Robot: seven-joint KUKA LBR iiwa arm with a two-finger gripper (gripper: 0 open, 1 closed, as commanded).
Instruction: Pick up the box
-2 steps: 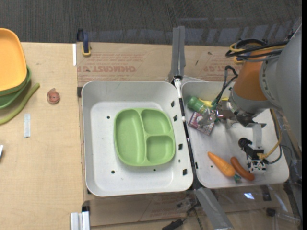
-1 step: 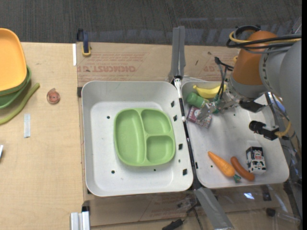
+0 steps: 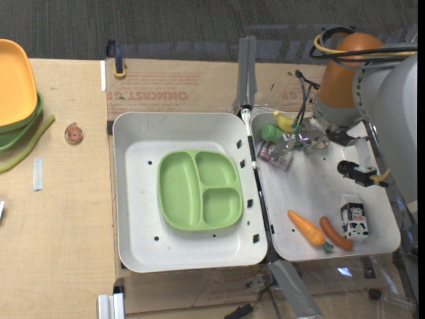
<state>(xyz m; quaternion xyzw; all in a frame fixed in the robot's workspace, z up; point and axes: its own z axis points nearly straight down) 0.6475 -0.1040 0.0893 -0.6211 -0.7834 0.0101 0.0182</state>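
A pale wooden bench (image 3: 60, 244) fills most of the view, with dark grey carpet (image 3: 166, 12) beyond its far edge. Two shallow white bins sit side by side on it. The left bin (image 3: 133, 244) holds a green divided plate (image 3: 199, 190), lying flat near its middle. A sheet of brown cardboard (image 3: 172, 92) with red printed lettering lies behind the bins. On the bench to the left, a stack of orange and green plates (image 3: 16, 98) runs off the edge of the view, with a small pink round thing (image 3: 74, 133) beside it.

The right bin (image 3: 292, 185) holds a carrot (image 3: 305, 227) and a sausage (image 3: 335, 234) close together near its front edge. The box (image 3: 354, 220), small with a black and white pattern, stands just to their right, near the bin's front right corner. At the far left corner lie a green toy (image 3: 271, 133), a yellow piece (image 3: 285, 121) and a clear packet with pink print (image 3: 274, 153).

The grey arm (image 3: 392, 98), with its orange band (image 3: 345, 72), reaches in from the right. Its gripper (image 3: 307, 139) sits low over the far end of the right bin, beside the packet and well apart from the box. Whether it is spread or closed cannot be told from here.
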